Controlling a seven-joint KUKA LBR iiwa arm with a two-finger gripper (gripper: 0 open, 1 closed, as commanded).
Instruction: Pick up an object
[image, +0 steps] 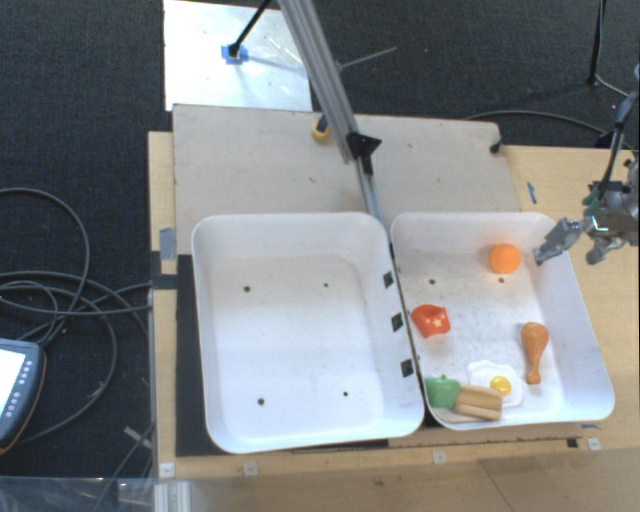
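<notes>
Camera view, from above at a slant. Bench (260, 165): pale board carrying two shallow white bins side by side. Left bin (215, 240): nothing resting on its floor. Right bin (575, 300): five small toy foods. Orange ball (505, 259), toward the far side, standing alone. Red piece (431, 320), near the wall shared with the left bin. Drumstick (534, 349), toward the right wall, lying lengthwise. Fried egg (498, 382), at the near edge, just beside the drumstick's lower end. Bread roll (477, 402), touching the egg's near-left side, with a green piece (441, 389) against its left end. Gripper (575, 242): at the right edge of the frame, above the bin's far right rim, nothing between its fingers; the two prongs look spread, though their outline is small and cluttered. Step in hand, by judgement: approach, no object yet chosen or touched. Nearest candidate is the orange ball, left of the gripper and apart from it; the next move would call for travel inward over the bin, then a descent centred on one item. A round ball may roll from a closing grasp. Hard to make out: the arm, cut off by the frame; what the green piece is.
</notes>
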